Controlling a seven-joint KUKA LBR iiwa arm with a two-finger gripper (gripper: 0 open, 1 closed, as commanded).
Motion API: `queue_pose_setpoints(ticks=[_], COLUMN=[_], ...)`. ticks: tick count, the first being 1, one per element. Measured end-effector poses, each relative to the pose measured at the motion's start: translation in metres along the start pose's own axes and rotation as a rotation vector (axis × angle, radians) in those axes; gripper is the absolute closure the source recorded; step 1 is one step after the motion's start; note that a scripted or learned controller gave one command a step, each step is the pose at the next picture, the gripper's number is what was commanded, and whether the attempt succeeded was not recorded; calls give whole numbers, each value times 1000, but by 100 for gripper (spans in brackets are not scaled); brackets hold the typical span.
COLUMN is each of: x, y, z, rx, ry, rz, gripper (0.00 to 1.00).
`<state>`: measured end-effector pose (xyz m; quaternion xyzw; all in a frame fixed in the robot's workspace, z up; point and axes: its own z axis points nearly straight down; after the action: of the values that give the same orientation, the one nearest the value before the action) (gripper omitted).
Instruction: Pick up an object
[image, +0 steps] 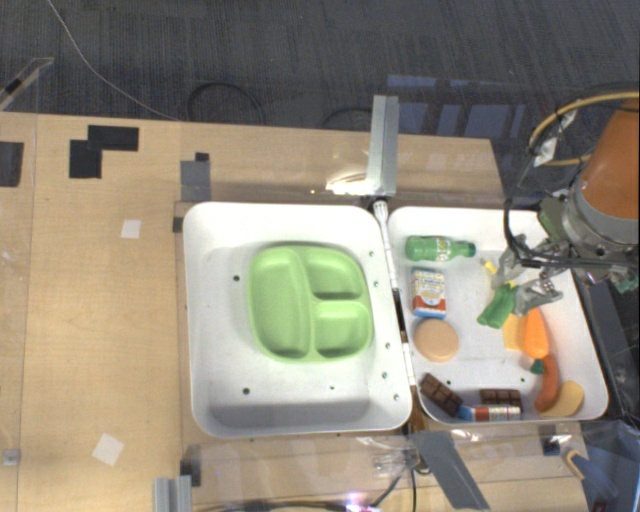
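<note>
Objects for picking lie loose in the right bin, all within the arm's reach from the right. Nearest the camera, along the bin's front wall: a brown chocolate bar, a dark wrapped bar, a sausage and a yellowish round piece in the front right corner. Farther back: a tan round disc, an orange carrot and a small red-and-blue carton. A green block lies tilted just below the gripper, touching or nearly touching it. The gripper hovers low over the bin's right half, probably lining up on that block; how wide it stands, and whether it grips anything, cannot be told. Beyond, a green bottle lies on its side by the back wall. In the left bin sits a green divided tray, presumably as a drop-off place.
</note>
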<state>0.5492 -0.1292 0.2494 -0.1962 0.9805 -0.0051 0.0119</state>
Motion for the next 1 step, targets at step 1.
queue_pose_setpoints(ticks=[1], x=[1], y=[3], z=[7], rx=[-10], ry=[11], rz=[-1], gripper=[0])
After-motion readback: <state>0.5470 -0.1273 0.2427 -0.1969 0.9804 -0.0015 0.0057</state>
